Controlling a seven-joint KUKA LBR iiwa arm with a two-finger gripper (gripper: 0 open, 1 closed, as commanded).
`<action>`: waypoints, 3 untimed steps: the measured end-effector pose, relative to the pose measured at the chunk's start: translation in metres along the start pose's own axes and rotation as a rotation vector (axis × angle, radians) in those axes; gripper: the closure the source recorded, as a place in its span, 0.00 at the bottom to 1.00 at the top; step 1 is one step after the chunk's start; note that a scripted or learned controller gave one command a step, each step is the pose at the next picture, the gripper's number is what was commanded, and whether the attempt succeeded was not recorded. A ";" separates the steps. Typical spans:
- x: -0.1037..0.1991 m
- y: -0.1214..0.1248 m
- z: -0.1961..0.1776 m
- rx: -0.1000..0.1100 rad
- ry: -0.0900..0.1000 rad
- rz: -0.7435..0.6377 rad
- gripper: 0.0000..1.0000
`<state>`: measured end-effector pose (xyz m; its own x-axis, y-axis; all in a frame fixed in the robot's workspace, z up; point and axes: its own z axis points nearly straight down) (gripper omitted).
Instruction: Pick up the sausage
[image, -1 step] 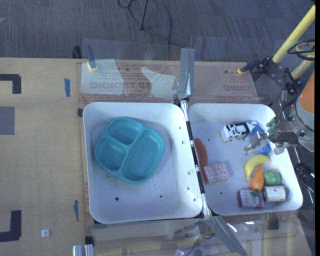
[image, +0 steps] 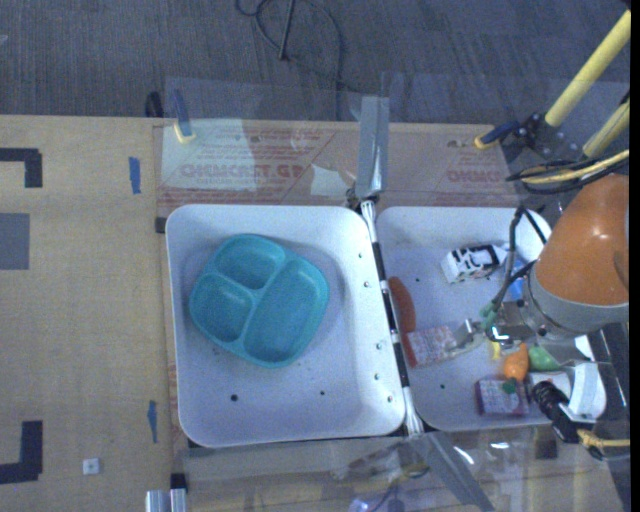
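Observation:
The sausage (image: 402, 303) is a reddish-brown link lying lengthwise against the left wall of the right bin (image: 430, 225). My gripper (image: 476, 330) hangs low over the middle of that bin, to the right of the sausage and a little nearer the front. It is just above the right end of a pink packet (image: 428, 346). Nothing of the sausage is at the gripper. The arm's orange band (image: 592, 250) and grey wrist cover the bin's right side.
A teal divided plate (image: 260, 298) sits in the left bin (image: 200, 400). The right bin also holds a black-and-white item (image: 470, 262) at the back, a purple packet (image: 500, 396) at the front, and an orange piece (image: 514, 364) beside a green one (image: 545, 356).

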<state>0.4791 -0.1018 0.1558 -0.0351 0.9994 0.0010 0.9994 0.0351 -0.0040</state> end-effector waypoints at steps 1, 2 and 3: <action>-0.002 0.000 -0.008 0.001 -0.001 0.003 1.00; -0.002 0.000 -0.008 0.002 -0.001 0.003 0.00; 0.039 0.015 -0.040 -0.001 -0.001 0.006 0.00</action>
<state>0.4928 -0.0622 0.1954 -0.0293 0.9996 -0.0001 0.9996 0.0293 -0.0033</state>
